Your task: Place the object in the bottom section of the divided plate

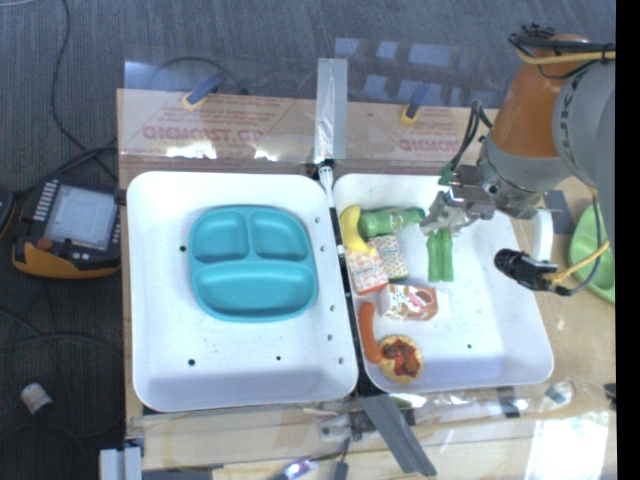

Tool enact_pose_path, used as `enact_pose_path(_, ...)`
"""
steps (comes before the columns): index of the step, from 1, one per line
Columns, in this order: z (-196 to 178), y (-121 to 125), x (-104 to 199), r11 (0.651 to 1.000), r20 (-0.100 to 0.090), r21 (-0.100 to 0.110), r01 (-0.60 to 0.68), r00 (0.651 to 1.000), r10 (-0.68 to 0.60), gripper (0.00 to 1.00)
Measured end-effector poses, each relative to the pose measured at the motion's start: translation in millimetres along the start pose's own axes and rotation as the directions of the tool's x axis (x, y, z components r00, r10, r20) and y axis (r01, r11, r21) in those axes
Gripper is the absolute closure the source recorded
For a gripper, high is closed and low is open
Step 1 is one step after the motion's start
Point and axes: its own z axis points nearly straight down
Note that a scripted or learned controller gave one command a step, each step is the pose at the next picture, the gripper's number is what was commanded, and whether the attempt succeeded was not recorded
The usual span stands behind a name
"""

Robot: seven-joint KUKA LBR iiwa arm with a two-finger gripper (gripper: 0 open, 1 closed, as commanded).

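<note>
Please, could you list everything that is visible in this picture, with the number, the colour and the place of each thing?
divided plate: 1, teal, in the left bin
left bin: 1, white, left half of the bench
right bin: 1, white, right half of the bench
banana: 1, yellow, right bin, by the left wall
green toy pieces: 2, one lying flat beside the banana, one upright under the gripper
sausage: 1, orange-red, right bin, lower left
pizza slice: 1, right bin, bottom
handheld pendant: 1, orange and black, floor at left
arm: 1, grey and orange, from the right
gripper: 1, above the right bin
</note>
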Motion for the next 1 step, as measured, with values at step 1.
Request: enact_pose_path(1, -12.5, 7.4, 81.0, 0.995, -0.003, -0.001, 0.100, 0.995, -0.100, 1.00)
